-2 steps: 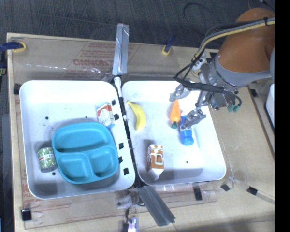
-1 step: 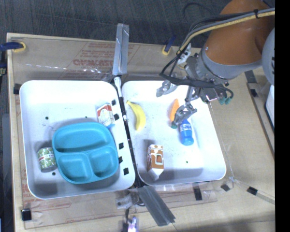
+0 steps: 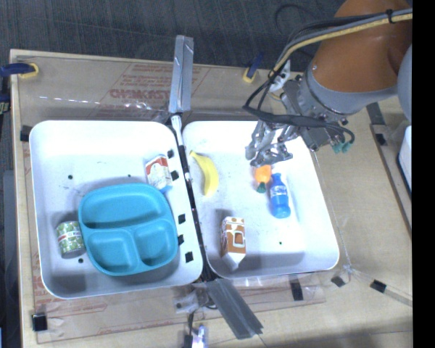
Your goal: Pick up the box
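An orange and white carton box (image 3: 233, 239) stands in the right bin (image 3: 315, 230), near its front left. A smaller red and white carton (image 3: 157, 171) leans against the right wall of the left bin (image 3: 47, 165). My gripper (image 3: 267, 153) hangs over the back middle of the right bin, well behind and to the right of the orange carton. Its fingers are open with nothing between them. Just in front of the fingertips lies a blue bottle (image 3: 278, 198) with an orange cap.
A yellow banana (image 3: 206, 172) lies along the left wall of the right bin. The left bin also holds a blue divided tray (image 3: 127, 229) and a small green can (image 3: 69, 238). Cables trail from the wrist above the right bin's back rim.
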You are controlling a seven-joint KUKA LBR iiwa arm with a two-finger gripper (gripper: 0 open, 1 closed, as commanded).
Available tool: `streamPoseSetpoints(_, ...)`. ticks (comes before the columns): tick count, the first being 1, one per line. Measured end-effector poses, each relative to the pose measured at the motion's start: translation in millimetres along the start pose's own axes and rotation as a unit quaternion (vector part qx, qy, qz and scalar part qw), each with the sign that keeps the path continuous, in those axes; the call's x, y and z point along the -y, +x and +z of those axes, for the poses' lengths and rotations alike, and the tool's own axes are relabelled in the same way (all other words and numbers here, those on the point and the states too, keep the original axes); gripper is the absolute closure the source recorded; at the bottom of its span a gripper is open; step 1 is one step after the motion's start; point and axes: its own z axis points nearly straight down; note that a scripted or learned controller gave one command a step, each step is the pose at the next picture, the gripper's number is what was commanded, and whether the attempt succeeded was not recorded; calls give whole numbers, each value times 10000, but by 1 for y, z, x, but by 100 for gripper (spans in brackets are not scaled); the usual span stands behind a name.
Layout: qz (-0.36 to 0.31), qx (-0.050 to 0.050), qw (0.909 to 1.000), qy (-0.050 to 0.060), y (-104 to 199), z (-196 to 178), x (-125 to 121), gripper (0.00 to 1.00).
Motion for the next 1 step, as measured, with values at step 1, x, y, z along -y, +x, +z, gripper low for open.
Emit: streamPoseSetpoints(1,1566,-14,9877,-4,31,-60,10,100)
